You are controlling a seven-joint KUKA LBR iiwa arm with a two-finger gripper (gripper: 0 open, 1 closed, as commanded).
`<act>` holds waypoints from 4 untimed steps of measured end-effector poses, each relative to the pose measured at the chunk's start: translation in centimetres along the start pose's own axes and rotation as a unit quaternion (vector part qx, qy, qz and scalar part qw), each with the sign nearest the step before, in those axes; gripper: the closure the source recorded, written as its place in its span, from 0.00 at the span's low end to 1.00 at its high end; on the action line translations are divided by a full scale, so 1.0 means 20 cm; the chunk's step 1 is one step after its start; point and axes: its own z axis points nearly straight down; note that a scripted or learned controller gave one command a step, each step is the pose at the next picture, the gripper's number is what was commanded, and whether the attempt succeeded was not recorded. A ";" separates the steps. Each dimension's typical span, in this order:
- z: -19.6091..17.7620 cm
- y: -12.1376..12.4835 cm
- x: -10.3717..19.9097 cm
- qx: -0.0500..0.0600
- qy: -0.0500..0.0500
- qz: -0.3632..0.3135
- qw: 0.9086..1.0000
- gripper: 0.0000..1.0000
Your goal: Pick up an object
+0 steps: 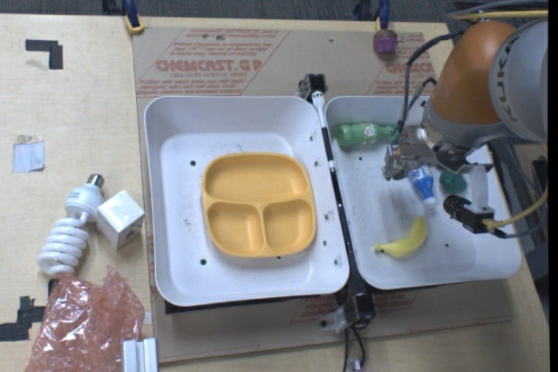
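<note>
Well, banana [405,240] lies diagonal, stem up-right, w/ claw [410,165] above.

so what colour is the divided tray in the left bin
Yellow-orange tray, seen plainly in the camera view, lying in the white left bin.

The arm [488,74] covers part of a teal object [453,181] (identity unclear) and the right bin's [375,270] far corner.

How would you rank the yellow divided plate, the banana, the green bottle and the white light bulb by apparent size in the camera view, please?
1. yellow divided plate
2. white light bulb
3. green bottle and banana: look alike, so unranked.
</note>
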 end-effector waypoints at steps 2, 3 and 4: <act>0.18 -0.52 0.03 0.000 0.000 0.000 1.000 0.00; 0.18 -0.52 0.00 0.000 0.000 0.000 1.000 0.00; 0.13 -0.51 0.00 -0.002 0.000 0.001 1.000 1.00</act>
